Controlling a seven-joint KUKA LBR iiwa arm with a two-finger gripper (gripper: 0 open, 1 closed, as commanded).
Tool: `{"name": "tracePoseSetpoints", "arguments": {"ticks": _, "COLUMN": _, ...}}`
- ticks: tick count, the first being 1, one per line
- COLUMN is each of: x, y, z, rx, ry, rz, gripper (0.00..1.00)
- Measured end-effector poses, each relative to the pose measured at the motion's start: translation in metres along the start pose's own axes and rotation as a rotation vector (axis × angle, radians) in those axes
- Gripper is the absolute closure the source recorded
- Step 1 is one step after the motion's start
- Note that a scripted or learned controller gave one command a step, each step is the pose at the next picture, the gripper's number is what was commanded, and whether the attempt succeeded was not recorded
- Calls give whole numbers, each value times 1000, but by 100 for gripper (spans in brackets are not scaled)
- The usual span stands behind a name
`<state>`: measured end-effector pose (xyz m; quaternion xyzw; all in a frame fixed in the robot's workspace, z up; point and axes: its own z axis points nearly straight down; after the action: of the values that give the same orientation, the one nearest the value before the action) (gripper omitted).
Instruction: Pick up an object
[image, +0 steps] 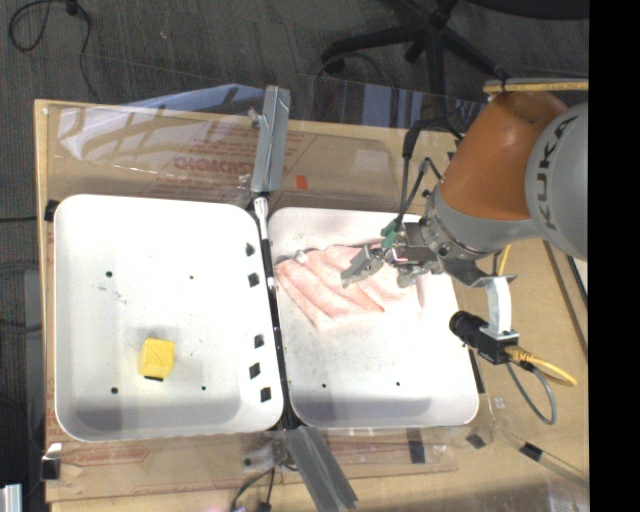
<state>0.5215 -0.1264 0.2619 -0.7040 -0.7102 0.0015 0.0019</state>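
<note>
Sharing the bench: left bin (80, 300) with yellow block (157, 358), right bin (440, 395) with pink cloth (330, 285) under gripper (368, 262), grip indiscernible.

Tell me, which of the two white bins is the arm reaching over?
The right-hand bin, holding the pale pink item. The left bin holds a small yellow block.

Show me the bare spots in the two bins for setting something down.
Left bin: open floor all round the yellow block near its front. Right bin: bare along the front, below the pink cloth. Its back half is crowded by the cloth and the gripper.
</note>
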Motion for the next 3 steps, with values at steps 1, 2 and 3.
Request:
{"name": "tracePoseSetpoints", "arguments": {"ticks": 1, "x": 19, "y": 19, "z": 165, "rx": 0, "ry": 0, "rz": -13, "gripper": 0}}
{"name": "tracePoseSetpoints", "arguments": {"ticks": 2, "x": -62, "y": -6, "z": 169, "rx": -4, "ry": 0, "rz": -68, "gripper": 0}}
{"name": "tracePoseSetpoints", "arguments": {"ticks": 3, "x": -62, "y": -5, "z": 159, "rx": -3, "ry": -1, "rz": -75, "gripper": 100}}
